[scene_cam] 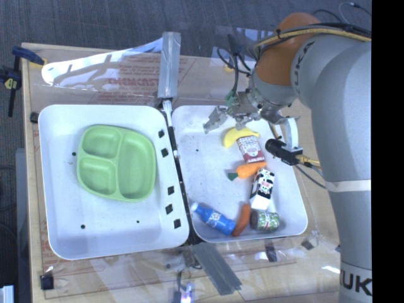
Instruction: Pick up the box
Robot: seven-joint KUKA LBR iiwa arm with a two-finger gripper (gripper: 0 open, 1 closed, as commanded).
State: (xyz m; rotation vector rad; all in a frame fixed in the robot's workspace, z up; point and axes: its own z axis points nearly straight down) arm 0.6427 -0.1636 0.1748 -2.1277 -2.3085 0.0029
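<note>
Nearest us in the right bin (189, 169) we see a blue bottle (211, 218), a green can (265, 221) and, just above it, the box (262, 189), a small black-and-white carton lying with its long axis running roughly near to far. Farther back our gripper (230, 113) hangs over the bin's far edge, fingers spread and holding nothing. We judge the box lies toward us and slightly right of it, past the banana (237, 136) and the red-labelled can (250, 148).
</note>
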